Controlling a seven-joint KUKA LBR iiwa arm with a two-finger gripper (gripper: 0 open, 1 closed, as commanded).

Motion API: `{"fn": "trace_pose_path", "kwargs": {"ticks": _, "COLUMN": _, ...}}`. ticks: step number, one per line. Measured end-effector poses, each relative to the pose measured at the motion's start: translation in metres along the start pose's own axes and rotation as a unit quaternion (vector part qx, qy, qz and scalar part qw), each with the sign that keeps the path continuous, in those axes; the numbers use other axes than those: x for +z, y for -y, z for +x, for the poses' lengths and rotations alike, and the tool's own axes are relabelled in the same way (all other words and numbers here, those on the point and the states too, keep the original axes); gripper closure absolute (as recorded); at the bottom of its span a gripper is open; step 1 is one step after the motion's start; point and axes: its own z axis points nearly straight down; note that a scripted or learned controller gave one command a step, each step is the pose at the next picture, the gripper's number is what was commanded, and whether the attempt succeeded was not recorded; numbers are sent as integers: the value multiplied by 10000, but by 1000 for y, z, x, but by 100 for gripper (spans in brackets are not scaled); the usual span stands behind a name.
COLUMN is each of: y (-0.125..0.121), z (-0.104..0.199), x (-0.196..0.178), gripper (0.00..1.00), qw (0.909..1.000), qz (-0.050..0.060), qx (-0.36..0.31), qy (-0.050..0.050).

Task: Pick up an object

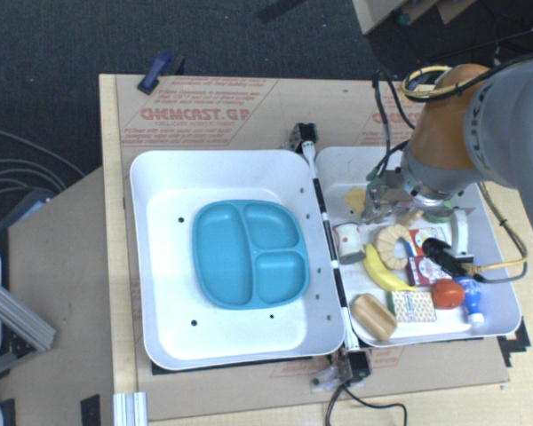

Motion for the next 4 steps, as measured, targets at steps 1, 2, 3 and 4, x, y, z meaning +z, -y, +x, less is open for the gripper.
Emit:
{"fn": "trace_pose_path", "kwargs": {"ticks": 1, "y": 0, "z": 0, "x": 0, "gripper": 0, "qw": 10000, "qz": 3, "qx": -1, "qy": 0}}
{"fn": "trace_pose_path", "kwargs": {"ticks": 2, "y": -64, "z": 4, "x": 10, "gripper": 0, "qw": 10000, "qz": -4, "qx": -12, "qy": 6}}
{"fn": "trace_pose_path", "kwargs": {"ticks": 3, "y": -64, "z": 3, "x": 10, "gripper": 0, "qw": 10000, "qz": -2, "qx": -15, "qy": 8}}
{"fn": "trace_pose_path", "kwargs": {"ticks": 4, "y": -38, "z": 4, "x": 10, "gripper": 0, "qw": 10000, "qz": 14, "qx": -8, "qy": 2}}
